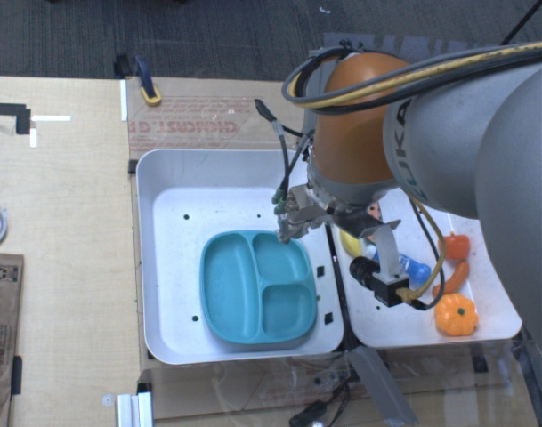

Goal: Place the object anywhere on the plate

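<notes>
A teal plate [253, 290] with three compartments lies in the left white bin [164, 238]. My gripper [287, 228] hangs over the plate's far right rim, close to the wall between the two bins. I see nothing held at its tip. In the right bin [502, 314], partly hidden by the arm, lie a yellow object [349, 242], a blue object [415, 270], an orange-red piece [456, 246] and a small orange pumpkin [456, 316].
The arm's big orange-and-grey body covers most of the right bin. A black part of the wrist [384, 285] juts over that bin's near side. Cardboard [199, 124] lies behind the left bin, on the wooden bench [57, 238].
</notes>
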Motion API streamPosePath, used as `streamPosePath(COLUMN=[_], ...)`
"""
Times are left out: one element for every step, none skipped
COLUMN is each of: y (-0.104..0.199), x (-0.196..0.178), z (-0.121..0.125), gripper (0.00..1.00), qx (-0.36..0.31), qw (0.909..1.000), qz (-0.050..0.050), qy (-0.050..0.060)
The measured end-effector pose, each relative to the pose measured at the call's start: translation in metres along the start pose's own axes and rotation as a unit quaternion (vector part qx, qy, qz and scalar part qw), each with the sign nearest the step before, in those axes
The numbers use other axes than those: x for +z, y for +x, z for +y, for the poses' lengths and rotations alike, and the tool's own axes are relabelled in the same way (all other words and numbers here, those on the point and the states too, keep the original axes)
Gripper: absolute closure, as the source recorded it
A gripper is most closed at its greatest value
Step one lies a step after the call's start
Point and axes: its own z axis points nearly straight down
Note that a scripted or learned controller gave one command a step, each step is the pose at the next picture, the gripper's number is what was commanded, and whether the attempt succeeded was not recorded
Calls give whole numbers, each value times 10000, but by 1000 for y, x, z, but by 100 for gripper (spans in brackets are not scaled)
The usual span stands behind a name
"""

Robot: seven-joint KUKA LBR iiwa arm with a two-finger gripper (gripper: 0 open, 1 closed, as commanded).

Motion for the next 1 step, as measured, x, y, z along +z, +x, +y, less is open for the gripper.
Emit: streamPosePath(y=[0], x=[0], z=[0], gripper=[0], qx=[3], qw=[10000], qz=[-1], qy=[0])
